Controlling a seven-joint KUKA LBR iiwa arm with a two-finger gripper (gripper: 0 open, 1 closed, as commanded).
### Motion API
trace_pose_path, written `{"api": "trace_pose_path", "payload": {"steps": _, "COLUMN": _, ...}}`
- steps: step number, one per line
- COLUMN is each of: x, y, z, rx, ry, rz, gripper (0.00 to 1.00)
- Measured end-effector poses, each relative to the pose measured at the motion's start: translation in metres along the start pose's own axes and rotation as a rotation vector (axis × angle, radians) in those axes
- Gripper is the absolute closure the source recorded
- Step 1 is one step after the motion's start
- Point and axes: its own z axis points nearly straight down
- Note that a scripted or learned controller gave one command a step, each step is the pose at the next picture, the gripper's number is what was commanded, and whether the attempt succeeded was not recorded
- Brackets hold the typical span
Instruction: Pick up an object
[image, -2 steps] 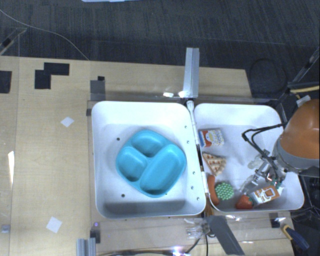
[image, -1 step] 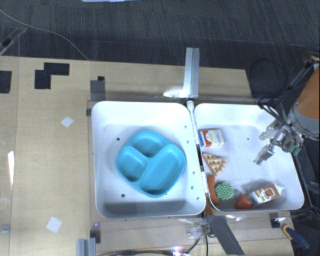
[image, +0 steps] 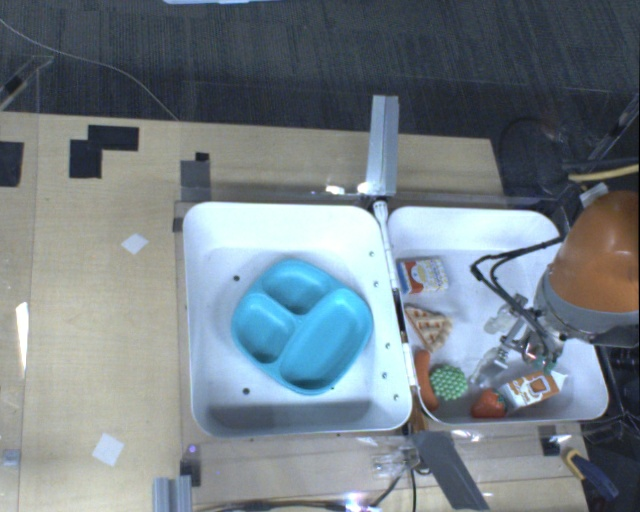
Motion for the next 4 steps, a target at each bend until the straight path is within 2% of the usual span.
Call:
{"api": "trace_pose_path", "payload": {"steps": 1, "x": -0.056, "y": 0.027, "z": -0.104, "rx": -0.001, "ry": -0.006, "rz": -0.118, "gripper": 0.0}}
{"api": "trace_pose_path", "payload": {"steps": 2, "x": -0.058, "y": 0.029, "z": -0.114, "rx": -0.004, "ry": -0.01, "rz": -0.119, "gripper": 1.0}}
{"api": "trace_pose_path", "payload": {"steps": 3, "x": -0.058, "y": 0.029, "z": -0.114, "rx": -0.004, "ry": -0.01, "rz": -0.119, "gripper": 0.0}}
{"api": "trace_pose_path", "payload": {"steps": 4, "x": -0.01, "y": 0.057, "z": -0.004, "rx": 0.0, "ry": 0.0, "rz": 0.032, "gripper": 0.0}}
